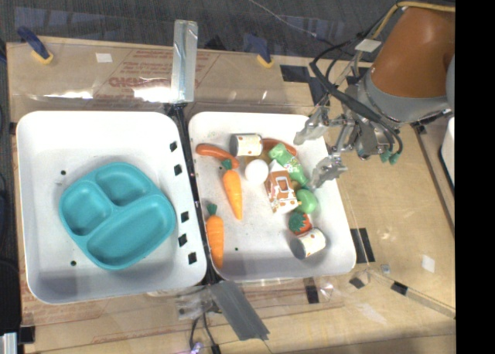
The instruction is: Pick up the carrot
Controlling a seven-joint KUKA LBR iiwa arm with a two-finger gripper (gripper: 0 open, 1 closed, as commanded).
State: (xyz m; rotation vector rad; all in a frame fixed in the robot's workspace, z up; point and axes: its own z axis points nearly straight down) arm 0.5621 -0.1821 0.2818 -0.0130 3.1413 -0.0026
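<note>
A teal plate is sitting in the left bin. Two carrots are lying in the right bin: one mid-bin, one by the left wall, both lengthwise toward the camera. The claw is hovering open and empty over the bin's right edge, carrots lying to its left.

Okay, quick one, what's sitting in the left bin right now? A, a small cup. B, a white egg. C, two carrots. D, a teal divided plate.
D: the teal divided plate lies alone in the left bin, while the carrots, egg and cup are all in the right bin.
</note>
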